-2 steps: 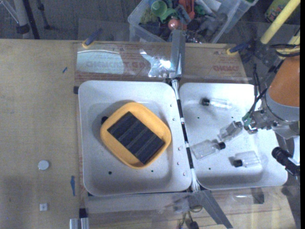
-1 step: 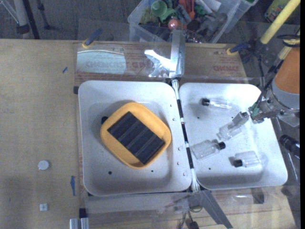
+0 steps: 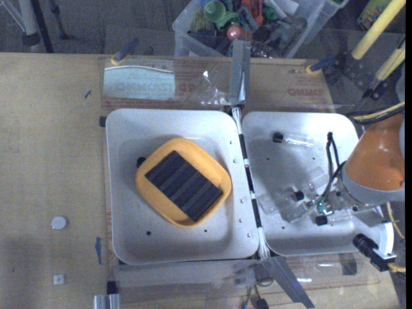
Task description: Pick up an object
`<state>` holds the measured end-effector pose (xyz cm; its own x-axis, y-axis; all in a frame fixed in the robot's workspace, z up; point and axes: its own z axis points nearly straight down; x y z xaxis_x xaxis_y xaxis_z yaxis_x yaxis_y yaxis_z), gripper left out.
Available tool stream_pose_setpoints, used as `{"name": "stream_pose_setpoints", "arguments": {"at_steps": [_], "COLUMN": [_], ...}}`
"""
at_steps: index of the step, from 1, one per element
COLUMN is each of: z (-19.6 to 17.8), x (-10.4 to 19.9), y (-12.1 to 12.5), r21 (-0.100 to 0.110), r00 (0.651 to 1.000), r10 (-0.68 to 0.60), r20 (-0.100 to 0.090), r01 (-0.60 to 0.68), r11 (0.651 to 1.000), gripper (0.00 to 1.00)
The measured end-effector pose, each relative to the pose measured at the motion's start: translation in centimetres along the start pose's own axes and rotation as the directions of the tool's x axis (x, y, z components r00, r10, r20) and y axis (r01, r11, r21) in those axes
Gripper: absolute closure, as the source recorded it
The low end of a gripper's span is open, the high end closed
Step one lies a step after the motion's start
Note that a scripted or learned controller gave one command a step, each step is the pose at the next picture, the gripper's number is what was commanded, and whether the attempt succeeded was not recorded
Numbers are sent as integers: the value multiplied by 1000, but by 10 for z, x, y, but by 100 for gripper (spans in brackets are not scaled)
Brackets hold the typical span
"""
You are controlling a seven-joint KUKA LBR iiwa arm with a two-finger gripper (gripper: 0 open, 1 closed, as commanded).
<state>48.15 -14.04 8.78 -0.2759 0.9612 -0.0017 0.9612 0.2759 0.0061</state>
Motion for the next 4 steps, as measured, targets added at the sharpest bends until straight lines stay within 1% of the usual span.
{"name": "stream_pose_setpoints", "arguments": {"at_steps": [1, 2, 3, 4], "z": [-97, -88, -115, 0], "x": [28, -56, -32, -15], "y": [110, 18, 108, 66], "r21": [5, 7, 4, -1], "r00": [996, 998, 991, 994], "r10": [88, 58, 134, 113], "r20": [0, -2, 1, 1], "r01": [-88, -58, -134, -113], "r11": [996, 998, 991, 994], "gripper": [0, 0, 0, 0]}}
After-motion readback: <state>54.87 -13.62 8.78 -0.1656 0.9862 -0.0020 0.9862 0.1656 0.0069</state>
